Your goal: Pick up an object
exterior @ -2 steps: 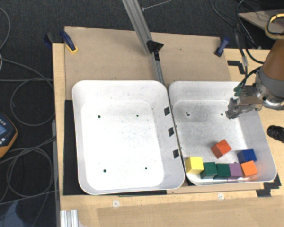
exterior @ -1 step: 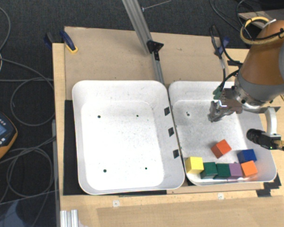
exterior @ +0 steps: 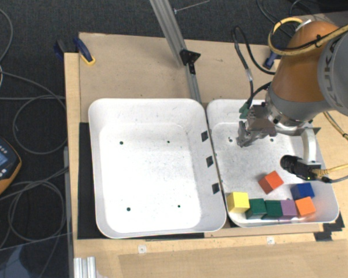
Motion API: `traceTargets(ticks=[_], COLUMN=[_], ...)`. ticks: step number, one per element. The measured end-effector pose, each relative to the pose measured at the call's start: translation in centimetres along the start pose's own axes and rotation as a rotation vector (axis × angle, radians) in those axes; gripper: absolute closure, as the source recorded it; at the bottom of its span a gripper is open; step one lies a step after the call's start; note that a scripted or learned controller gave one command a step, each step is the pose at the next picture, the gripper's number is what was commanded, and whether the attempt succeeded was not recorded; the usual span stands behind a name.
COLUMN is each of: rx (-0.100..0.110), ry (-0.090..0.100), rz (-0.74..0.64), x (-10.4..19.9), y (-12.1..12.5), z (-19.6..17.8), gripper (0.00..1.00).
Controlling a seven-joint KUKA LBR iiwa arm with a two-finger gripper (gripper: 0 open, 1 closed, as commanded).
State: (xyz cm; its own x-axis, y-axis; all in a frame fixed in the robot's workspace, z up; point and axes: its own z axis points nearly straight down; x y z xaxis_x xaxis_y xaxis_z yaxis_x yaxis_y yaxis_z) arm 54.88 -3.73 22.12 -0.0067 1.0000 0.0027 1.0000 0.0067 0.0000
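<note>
7 blocks sit low in the right bin (exterior: 220, 112); the tool (exterior: 247, 138) hovers above them, its grip state unclear, and must descend toward the orange-red block (exterior: 272, 182).

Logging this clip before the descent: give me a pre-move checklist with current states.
1. Blocks in the right bin: ok, all lie along its near edge.
2. Claw over that bin: ok.
3. Claw above a block: not ok; it hangs over bare floor, well behind the red block.
4. Red block clear of neighbours: ok, it lies apart from the row.
5. Yellow block clear: not ok, it sits against the bin's wall and the green block.
6. Claw opening: cannot tell.
</note>
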Motion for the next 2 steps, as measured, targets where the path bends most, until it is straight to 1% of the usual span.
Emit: traceTargets(ticks=[1, 2], rx=[0.002, -0.003], ry=[0.001, 0.001], rz=[-0.001, -0.001], x=[5.6, 11.2], y=[-0.2, 0.0], z=[0.4, -1.7], gripper=[1.00, 1.00])
